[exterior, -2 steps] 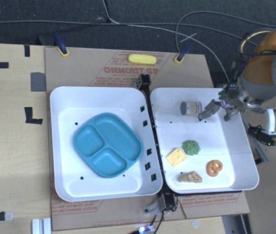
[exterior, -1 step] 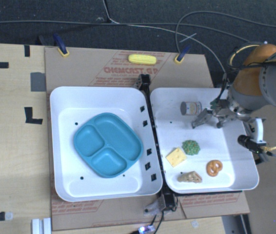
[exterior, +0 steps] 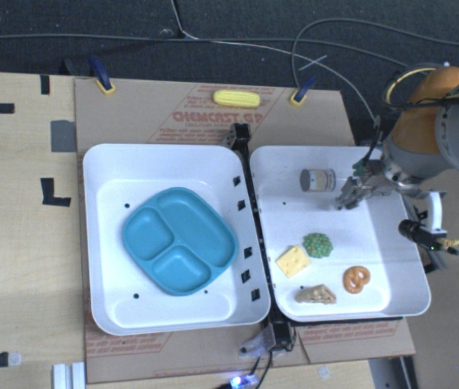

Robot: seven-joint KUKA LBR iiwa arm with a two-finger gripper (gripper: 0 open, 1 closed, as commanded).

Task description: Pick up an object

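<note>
So the can (exterior: 318,180) lies on its side in the right bin (exterior: 392,241), long axis left-right, smooth metal cylinder. Pincer (exterior: 349,197) sits just beside it, can't tell its grip.

The grey arm (exterior: 444,140) comes in from the right side. Its orange band (exterior: 424,112) sits up high. The gripper (exterior: 349,194) points down and to the left.

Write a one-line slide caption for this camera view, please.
Gripper hovers beside a lying can in the right bin; a blue tray fills the left bin.
</note>
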